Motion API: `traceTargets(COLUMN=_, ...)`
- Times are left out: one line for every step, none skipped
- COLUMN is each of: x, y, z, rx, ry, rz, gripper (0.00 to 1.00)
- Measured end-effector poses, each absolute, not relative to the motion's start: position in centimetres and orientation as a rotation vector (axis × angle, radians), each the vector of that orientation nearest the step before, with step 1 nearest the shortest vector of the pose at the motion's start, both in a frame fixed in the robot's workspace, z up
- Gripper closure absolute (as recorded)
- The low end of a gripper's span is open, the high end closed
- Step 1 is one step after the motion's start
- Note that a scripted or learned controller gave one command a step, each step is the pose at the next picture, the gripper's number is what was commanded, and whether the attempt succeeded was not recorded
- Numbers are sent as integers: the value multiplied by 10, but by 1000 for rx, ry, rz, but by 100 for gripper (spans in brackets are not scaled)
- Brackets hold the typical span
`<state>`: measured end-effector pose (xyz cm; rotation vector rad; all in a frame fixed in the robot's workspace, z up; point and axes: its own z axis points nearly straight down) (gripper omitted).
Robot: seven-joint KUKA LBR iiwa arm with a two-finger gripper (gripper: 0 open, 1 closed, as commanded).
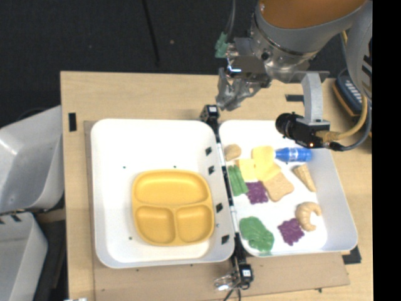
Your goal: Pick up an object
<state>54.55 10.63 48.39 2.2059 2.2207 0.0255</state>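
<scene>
green toy food (256, 233) – nearest | blue bottle (292, 154) – long axis left-right | end effector (233, 99) – grip state unclear

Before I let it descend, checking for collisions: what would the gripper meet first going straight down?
Probably the right bin's back-left rim or the divider between bins, judging by where the gripper hangs; depth is unclear from this slant.

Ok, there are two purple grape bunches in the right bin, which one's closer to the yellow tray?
The purple bunch beside the toast slice, mid-bin. It lies closer to the yellow tray than the other bunch, which sits under the croissant.
</scene>
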Motion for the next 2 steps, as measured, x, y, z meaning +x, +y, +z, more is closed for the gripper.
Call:
traceTargets(x=537, y=68, z=376, rx=2229, ry=2220, rz=-15, gripper=100)
traceTargets(x=539, y=70, z=393, rx=2208, ry=2230, rz=0, gripper=100)
